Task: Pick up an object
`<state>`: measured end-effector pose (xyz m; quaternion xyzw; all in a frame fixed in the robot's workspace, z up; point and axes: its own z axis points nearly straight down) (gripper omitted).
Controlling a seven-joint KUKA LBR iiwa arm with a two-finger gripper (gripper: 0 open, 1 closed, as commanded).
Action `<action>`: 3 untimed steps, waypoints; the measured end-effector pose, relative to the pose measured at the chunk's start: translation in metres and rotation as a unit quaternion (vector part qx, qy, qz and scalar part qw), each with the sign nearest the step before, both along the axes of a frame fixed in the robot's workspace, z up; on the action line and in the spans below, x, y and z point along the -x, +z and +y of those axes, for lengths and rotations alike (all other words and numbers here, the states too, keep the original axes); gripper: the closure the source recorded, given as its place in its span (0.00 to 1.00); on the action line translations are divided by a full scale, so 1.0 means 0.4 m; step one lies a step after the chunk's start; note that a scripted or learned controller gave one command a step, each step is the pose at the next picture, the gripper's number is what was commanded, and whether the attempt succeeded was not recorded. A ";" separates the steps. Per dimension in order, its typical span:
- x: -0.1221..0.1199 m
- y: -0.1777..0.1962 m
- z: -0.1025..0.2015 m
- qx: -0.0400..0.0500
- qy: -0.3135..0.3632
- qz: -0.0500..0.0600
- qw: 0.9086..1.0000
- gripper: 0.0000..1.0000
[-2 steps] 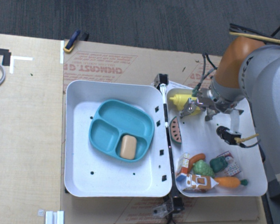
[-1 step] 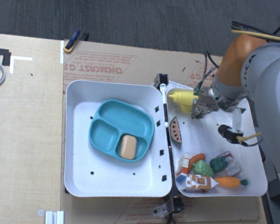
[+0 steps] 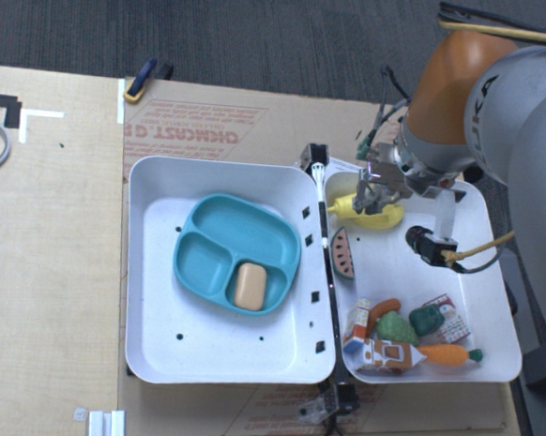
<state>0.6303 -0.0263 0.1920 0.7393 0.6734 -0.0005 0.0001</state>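
My gripper (image 3: pixel 373 198) hangs low at the far left corner of the right bin (image 3: pixel 395 278), right at a yellow banana-like toy (image 3: pixel 384 219) that lies against the bin's back wall. The gripper body hides the toy's upper part. Nearby in the same bin lies a watermelon slice (image 3: pixel 345 253). At the bin's near end are an orange carrot (image 3: pixel 446 354), a green vegetable (image 3: pixel 396 327), a dark green toy (image 3: pixel 427 319), a small red sausage (image 3: pixel 383 309) and a printed carton (image 3: pixel 389 356).
The left bin (image 3: pixel 150 344) holds a teal divided plate (image 3: pixel 214 245) with a tan block (image 3: pixel 250 286) in one compartment. A black cable fitting (image 3: pixel 428 244) hangs from the wrist over the right bin. The arm's orange band (image 3: pixel 453 76) looms above the bin's back.
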 end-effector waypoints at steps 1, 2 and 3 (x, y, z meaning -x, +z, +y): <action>0.000 0.000 0.000 0.000 0.000 0.000 1.000 0.00; 0.000 0.000 0.000 0.000 0.000 0.000 1.000 0.00; -0.073 -0.207 -0.165 -0.001 -0.004 -0.005 1.000 0.00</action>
